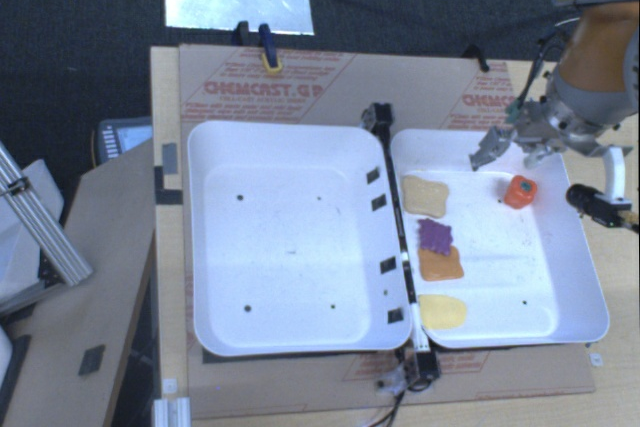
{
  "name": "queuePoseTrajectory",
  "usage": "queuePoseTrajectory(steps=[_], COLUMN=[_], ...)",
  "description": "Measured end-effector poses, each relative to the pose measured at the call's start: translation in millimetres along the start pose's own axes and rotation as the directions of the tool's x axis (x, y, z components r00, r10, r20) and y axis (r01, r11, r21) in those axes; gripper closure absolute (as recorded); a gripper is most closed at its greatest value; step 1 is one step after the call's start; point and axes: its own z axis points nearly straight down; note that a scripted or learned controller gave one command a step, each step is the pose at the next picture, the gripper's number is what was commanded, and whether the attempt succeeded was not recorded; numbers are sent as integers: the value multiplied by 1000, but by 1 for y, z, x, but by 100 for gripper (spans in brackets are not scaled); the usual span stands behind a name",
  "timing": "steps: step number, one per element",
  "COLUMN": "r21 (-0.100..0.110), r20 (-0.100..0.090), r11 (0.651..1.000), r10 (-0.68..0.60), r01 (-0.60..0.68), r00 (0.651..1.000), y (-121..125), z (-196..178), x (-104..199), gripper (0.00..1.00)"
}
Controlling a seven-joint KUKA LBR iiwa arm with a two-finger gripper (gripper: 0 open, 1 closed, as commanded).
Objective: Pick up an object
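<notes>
The grey two-finger pincer (512, 148) hovers with fingers apart, holding nothing, above the right shallow white plastic bin (570, 300). The small orange rounded object (519, 192) lies just below it in that bin.

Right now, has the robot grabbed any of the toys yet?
Not yet. The gripper hovers over the far end of the right bin, and nothing shows between its fingers. The orange toy lies closest to it. The tan piece, purple piece, orange slab and yellow piece all lie on the bin floor. The whole pick is left to do.
</notes>
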Motion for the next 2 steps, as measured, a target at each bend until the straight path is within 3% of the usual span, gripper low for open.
queuePoseTrajectory(steps=[1, 2], r21=[-22, -17], r20=[9, 8], r11=[1000, 1000], r10=[-1, 4], r01=[2, -4], r00=[1000, 1000], y=[44, -16], z=[-194, -332], x=[-50, -71], gripper=[0, 0])
